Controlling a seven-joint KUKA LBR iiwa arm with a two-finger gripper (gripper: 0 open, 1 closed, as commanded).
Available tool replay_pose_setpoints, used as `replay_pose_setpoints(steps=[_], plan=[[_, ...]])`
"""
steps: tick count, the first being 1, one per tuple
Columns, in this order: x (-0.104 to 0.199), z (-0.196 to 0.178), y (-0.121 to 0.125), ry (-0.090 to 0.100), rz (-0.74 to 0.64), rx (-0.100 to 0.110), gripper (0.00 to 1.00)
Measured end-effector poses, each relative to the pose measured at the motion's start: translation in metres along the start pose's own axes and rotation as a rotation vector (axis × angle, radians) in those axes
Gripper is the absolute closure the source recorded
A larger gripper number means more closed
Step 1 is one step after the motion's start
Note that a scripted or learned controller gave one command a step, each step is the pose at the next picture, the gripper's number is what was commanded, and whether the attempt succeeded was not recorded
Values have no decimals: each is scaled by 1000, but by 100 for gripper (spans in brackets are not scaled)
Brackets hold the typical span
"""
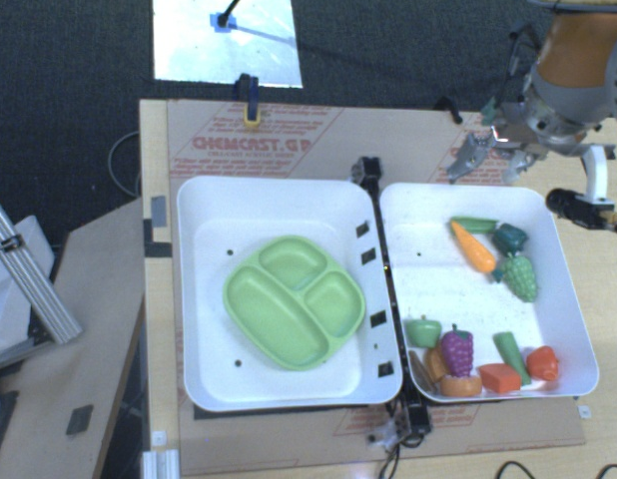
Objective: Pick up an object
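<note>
Left bin [204, 267]: the green divided plate [294, 302] sits inside it, right of centre.
Right bin [428, 228]: toy food hugs the right side and near edge, with the orange carrot [472, 246], green corn [521, 277], purple grapes [456, 348] and a red piece [499, 377].
Claw [485, 155]: up over the counter [289, 138], just beyond the right bin's far rim, carrying nothing; fingers too blurred, cannot tell.

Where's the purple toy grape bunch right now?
The purple toy grape bunch lies in the right white bin, near its front edge, between a green toy pepper and a red block.
</note>
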State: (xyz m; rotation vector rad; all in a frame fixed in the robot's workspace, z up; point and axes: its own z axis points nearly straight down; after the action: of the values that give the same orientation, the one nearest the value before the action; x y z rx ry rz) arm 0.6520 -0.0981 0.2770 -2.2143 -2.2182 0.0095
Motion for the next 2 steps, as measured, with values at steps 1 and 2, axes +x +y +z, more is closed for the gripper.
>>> replay_pose_setpoints(steps=[1, 2], plan=[[0, -7, 2, -1, -2, -11, 0], [4, 34, 4, -1, -2, -11, 0]])
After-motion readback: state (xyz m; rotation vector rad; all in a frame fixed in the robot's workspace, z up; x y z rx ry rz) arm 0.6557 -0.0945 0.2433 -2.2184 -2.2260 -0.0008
